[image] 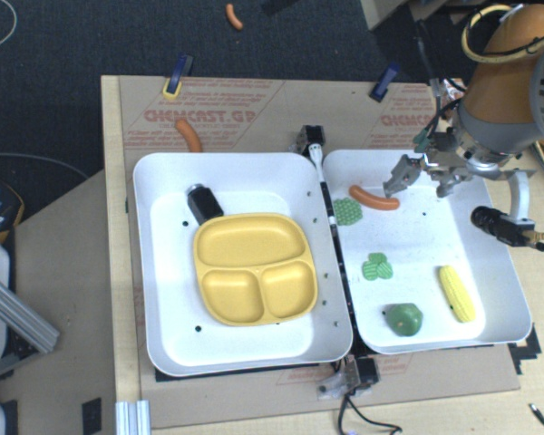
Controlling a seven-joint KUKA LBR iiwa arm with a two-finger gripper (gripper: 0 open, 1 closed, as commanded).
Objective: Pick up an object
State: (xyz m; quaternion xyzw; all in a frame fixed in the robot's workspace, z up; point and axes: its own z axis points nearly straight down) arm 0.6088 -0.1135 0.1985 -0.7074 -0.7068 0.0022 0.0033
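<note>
— Pincer [426, 178] first: where is it, and are its fingers apart or together?

— It hangs over the far end of the right bin [490, 270], near that bin's far edge. Its two grey fingers stand apart with nothing between them. One finger [401, 174] is just beside the right end of the orange hot dog [374, 198]; I cannot tell whether they touch.

— What lies in that bin?

— The hot dog is at the far-left corner, with a green ridged piece [346, 211] just beside it against the left wall. A green leafy toy [376, 266] sits near the middle-left. A green pepper [403, 318] is close to the near edge, and a yellow corn cob [457, 294] lies toward the near-right corner. The middle and far-right floor is bare, giving room to move.

— And the left bin [159, 270]?

— A yellow three-compartment plate [254, 268] fills its middle, and a black block [203, 203] touches the plate's far-left rim. Narrow strips of floor stay open along the walls.

— Anything outside the bins?

— Another orange hot dog [189, 135] lies on the cardboard sheet [281, 107] beyond the left bin's far edge.
</note>
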